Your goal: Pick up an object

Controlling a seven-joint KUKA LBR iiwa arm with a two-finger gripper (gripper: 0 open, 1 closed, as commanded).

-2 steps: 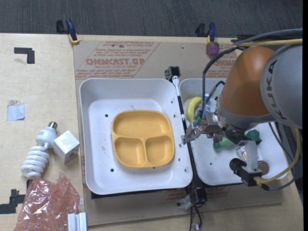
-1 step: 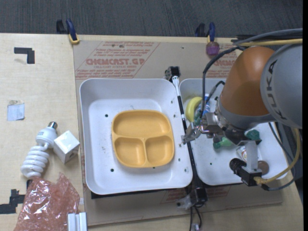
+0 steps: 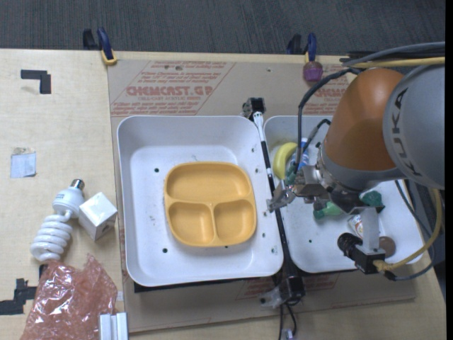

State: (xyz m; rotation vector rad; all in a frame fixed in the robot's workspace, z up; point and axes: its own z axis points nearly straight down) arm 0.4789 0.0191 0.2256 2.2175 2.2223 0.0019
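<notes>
The metal pincer [image 3: 287, 195] hangs over the right white plastic bin's [image 3: 318, 255] 9 o'clock rim; its opening cannot be determined. A rounded yellow object [image 3: 284, 159] lies at its 12 o'clock.

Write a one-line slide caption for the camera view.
Grey-and-orange arm reaches over the right bin among small objects; the left bin holds a yellow divided tray.

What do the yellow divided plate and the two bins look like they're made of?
The yellow divided plate looks like moulded plastic: even colour, rounded compartments, dull sheen. The left bin and the right bin look like thin white plastic with rounded corners and a matte finish, though coated metal can't be ruled out.
</notes>
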